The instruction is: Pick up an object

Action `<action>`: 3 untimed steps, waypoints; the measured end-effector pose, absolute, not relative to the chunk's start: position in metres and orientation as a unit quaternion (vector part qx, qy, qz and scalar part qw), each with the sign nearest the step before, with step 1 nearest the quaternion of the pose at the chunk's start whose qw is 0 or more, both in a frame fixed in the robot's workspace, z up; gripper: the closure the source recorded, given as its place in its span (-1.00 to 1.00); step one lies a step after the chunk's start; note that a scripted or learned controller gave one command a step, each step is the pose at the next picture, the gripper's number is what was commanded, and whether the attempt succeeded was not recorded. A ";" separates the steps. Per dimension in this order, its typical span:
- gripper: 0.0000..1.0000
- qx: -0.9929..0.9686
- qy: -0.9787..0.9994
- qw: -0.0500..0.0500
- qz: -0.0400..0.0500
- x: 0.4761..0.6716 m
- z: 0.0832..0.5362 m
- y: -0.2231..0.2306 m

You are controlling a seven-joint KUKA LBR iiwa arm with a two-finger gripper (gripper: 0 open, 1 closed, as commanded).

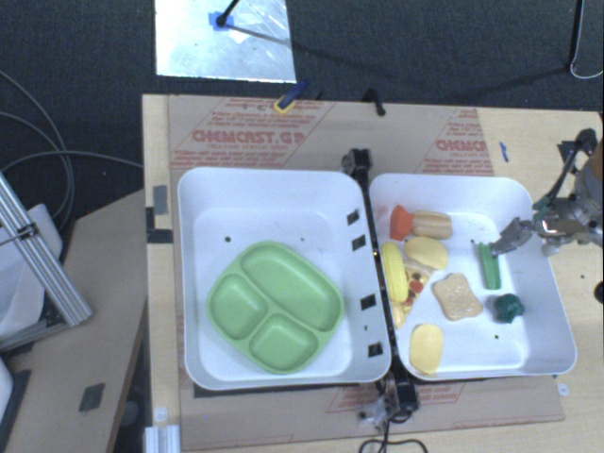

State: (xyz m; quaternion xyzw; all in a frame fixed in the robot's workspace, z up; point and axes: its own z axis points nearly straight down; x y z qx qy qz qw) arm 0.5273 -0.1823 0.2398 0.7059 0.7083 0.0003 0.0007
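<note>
Fingers (514, 234) sit over the right bin's right side, pointing left, tips just right of the green stick. Can't tell how far open they are from here; nothing visible between them. Gripper body and wrist trail off to the right past the bin rim.

Right bin (543, 343) contents, nearest the fingers first:
- green stick-shaped piece (490, 265), lying roughly lengthwise, just below-left of the fingertips, not touching as far as I can see
- small dark teal object (509, 307) below the stick, near the right wall
- toast-like tan slice (458, 296) mid-bin, left of the teal object
- yellow rounded piece (427, 253) above-left of the toast
- tan bread roll (432, 224) at the top, with an orange-red piece (402, 222) touching its left end
- yellow corn-like piece (394, 271) along the left wall, a small pizza-like slice (414, 279) beside it
- pale yellow oval piece (426, 345) near the bottom edge

Left bin (283, 192) holds a green divided plate (275, 306), three compartments, sitting lower-centre.

Both bins rest on a cardboard sheet (245, 135) on the tabletop (104, 253). Shiny square plate (225, 25) on the dark floor beyond the tabletop.
</note>
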 end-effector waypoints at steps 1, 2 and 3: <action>-1.00 0.707 0.707 -0.004 -0.003 0.525 0.106 -0.207; -1.00 0.704 0.711 -0.002 0.001 0.507 0.083 -0.111; -1.00 0.707 0.707 0.000 0.000 0.490 0.099 -0.139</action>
